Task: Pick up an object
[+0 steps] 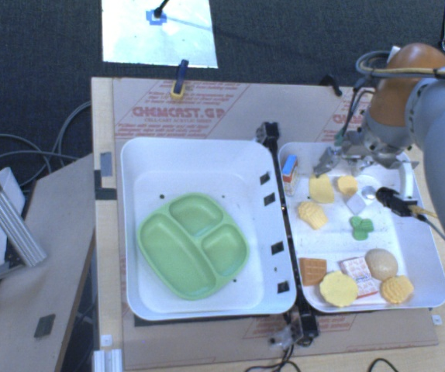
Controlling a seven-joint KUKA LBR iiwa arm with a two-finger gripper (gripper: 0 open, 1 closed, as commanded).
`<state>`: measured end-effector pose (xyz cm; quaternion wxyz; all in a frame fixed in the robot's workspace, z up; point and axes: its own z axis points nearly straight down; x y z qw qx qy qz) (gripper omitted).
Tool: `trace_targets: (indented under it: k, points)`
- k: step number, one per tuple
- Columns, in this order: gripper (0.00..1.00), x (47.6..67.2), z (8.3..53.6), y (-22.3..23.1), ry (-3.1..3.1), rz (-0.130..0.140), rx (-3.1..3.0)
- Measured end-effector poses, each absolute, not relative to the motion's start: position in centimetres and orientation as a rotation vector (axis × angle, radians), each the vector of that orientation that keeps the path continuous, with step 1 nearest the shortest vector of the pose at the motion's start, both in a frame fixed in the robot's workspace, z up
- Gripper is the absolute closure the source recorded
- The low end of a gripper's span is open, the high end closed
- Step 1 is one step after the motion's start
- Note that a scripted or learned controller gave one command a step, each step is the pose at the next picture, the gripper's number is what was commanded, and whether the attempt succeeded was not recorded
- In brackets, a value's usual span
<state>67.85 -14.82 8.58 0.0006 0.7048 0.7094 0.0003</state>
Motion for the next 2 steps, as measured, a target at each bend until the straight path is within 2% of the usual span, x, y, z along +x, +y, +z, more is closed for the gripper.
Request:
trace_targets:
  k: [1,2]
  points:
    - [1.0,68.0,9.8,-14.8,2.227,0.003,2.208]
    - [1.0,68.5,15.2,-15.8,2.219,0.007,2.214]
